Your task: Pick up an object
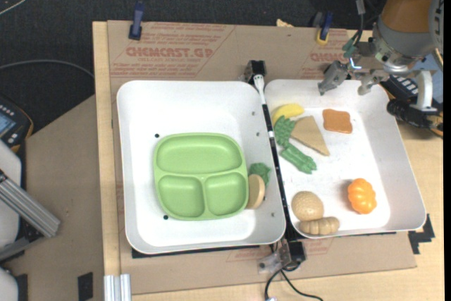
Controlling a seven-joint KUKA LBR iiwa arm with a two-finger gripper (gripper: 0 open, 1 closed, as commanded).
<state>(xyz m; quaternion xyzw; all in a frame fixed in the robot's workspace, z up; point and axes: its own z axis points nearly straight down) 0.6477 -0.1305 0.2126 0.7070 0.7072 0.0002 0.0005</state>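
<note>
Here the gripper [348,80] hangs above the far edge of the right bin [402,151], its two grey metal fingers spread apart with nothing between them. Below it in that smooth white bin lie moulded toy foods: a curved yellow banana [287,111], a flat orange-brown toast slice [337,121], a tan wedge [311,135], a knobbly green vegetable [292,148], a ribbed orange pumpkin [361,195], a round beige bun [307,205] and a lumpy tan piece [319,225] touching it. The left bin [134,151] bears a glossy green tray [200,175] with three compartments; a green leafy piece [259,171] and a tan disc [256,191] sit against its right side
</note>
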